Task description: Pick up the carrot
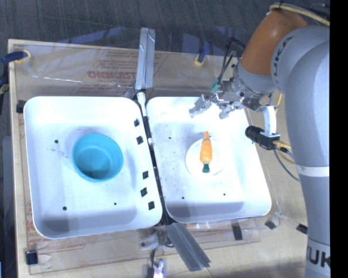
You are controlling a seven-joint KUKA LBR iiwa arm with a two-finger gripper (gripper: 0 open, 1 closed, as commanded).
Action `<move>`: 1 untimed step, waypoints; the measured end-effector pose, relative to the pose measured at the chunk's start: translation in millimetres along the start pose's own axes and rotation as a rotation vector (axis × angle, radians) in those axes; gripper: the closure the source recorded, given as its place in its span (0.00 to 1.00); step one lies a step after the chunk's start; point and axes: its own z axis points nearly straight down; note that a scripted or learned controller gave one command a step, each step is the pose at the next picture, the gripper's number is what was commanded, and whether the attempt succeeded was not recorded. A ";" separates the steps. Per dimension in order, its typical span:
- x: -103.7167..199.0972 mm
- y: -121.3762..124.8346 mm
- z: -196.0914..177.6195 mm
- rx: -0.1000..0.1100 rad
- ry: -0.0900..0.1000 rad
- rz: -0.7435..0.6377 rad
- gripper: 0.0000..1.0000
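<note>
Carrot (206, 151) on white disc, below the open tool (211, 106).

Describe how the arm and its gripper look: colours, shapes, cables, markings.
The arm is thick, rounded and light grey, with a glossy orange band above the wrist. White letters, cut off by the frame, show on its lower link. The gripper is small, metallic grey, with two thin fingers. Thin dark cables run by the wrist, and a black fitting with a yellowish lead sits beside it.

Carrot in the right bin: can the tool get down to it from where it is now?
Probably yes. The carrot lies alone on a white disc, nothing over it, and the tool hangs above the same bin's far edge.
</note>
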 end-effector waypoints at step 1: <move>-14.3 -53.3 100.8 0.000 -0.001 -0.060 0.00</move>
